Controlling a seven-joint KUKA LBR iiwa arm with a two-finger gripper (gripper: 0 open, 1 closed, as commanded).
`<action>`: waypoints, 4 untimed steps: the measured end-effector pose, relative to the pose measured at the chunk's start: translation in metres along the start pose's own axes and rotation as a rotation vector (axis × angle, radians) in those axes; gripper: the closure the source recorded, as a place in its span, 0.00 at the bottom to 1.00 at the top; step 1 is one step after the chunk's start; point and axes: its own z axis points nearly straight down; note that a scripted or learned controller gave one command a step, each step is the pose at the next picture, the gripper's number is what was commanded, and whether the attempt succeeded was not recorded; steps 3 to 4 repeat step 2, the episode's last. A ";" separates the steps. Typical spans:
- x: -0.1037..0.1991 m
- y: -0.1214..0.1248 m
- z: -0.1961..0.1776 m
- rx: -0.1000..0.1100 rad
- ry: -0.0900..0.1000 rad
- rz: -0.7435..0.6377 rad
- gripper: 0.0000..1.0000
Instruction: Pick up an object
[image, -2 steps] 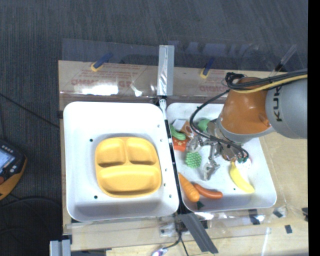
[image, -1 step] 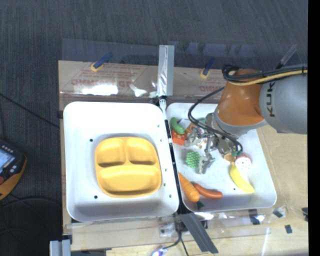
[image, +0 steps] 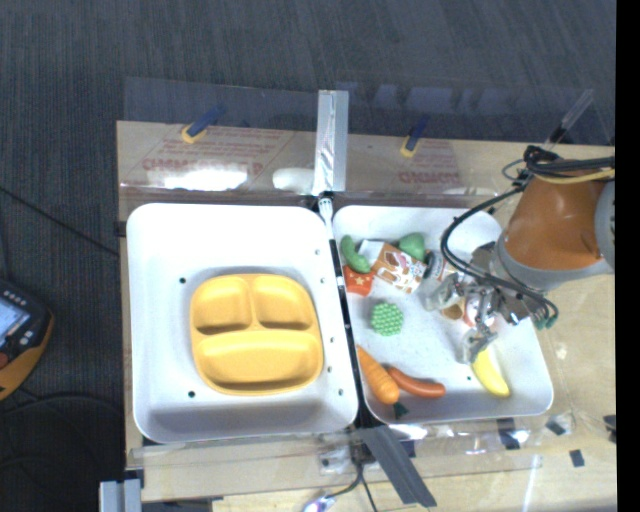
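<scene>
Two bins sit side by side: the left bin carries a yellow tray, the right bin holds the small items. Arm enters from the right, and its gripper hangs low over the right bin's near-right area, just above a banana. Finger state cannot be determined; cabling and the wrist body mask the tips.

Banana is judged the likely target. It lies flat near the bin's right wall, long axis running diagonally, one end up-left beneath the gripper, the other down-right toward the corner.

Risks, as judged: a grip across the curved end may slip off; the close wall may block a finger; loose cable may snag.

Smaller items stand apart: carton, carrot, sausage, green ball.
</scene>
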 end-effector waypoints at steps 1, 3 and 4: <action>-0.064 0.056 0.000 -0.003 -0.003 0.017 0.00; -0.051 0.084 -0.001 0.000 -0.003 0.038 0.00; -0.051 0.084 -0.001 0.000 -0.003 0.038 0.00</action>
